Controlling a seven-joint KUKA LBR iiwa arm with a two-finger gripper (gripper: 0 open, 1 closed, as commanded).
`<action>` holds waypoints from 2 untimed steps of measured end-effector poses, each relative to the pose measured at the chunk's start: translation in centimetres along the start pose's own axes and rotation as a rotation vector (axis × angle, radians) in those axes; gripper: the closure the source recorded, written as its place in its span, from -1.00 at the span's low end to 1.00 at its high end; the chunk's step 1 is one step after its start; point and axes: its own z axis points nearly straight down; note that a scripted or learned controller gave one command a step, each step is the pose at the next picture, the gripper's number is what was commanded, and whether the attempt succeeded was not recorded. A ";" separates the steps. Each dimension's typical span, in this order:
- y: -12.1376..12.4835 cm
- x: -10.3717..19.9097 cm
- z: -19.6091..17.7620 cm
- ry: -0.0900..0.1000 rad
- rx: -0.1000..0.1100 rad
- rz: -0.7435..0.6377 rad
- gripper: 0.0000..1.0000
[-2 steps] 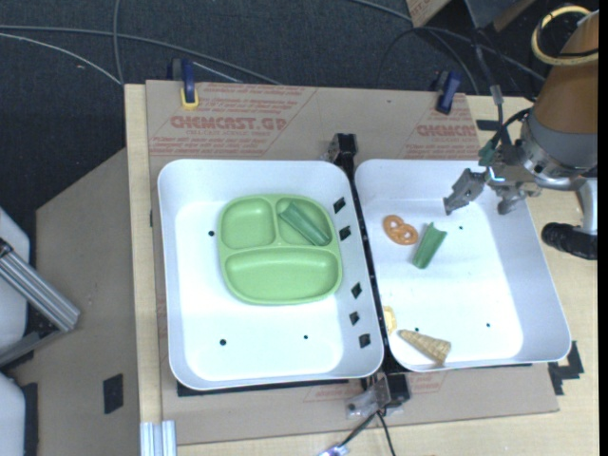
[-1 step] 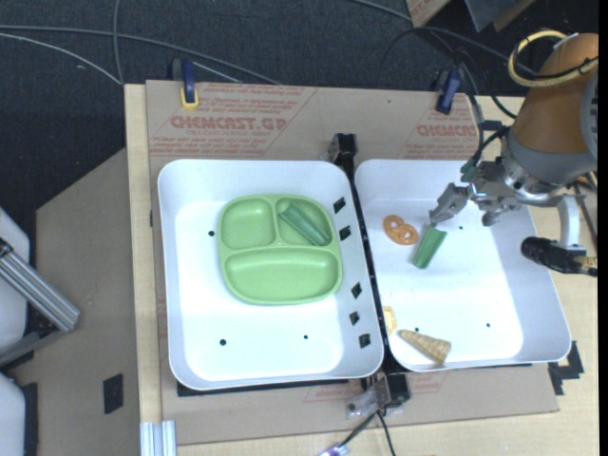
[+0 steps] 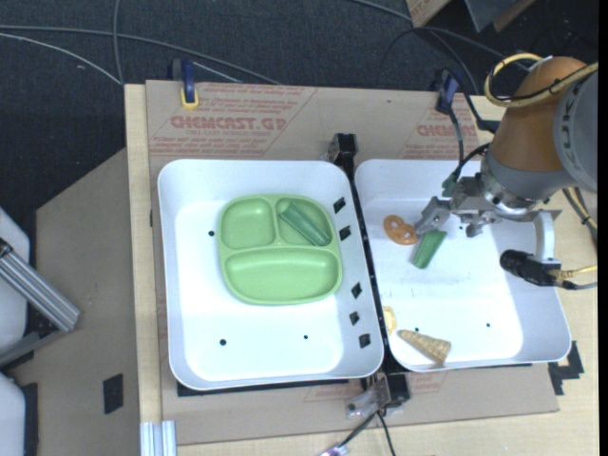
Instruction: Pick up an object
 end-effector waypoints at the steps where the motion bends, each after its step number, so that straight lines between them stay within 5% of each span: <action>1: 0.1 0.0 -1.4 -0.001 -0.007 0.001 1.00; 2: 0.8 -0.1 -5.9 -0.003 -0.011 0.000 1.00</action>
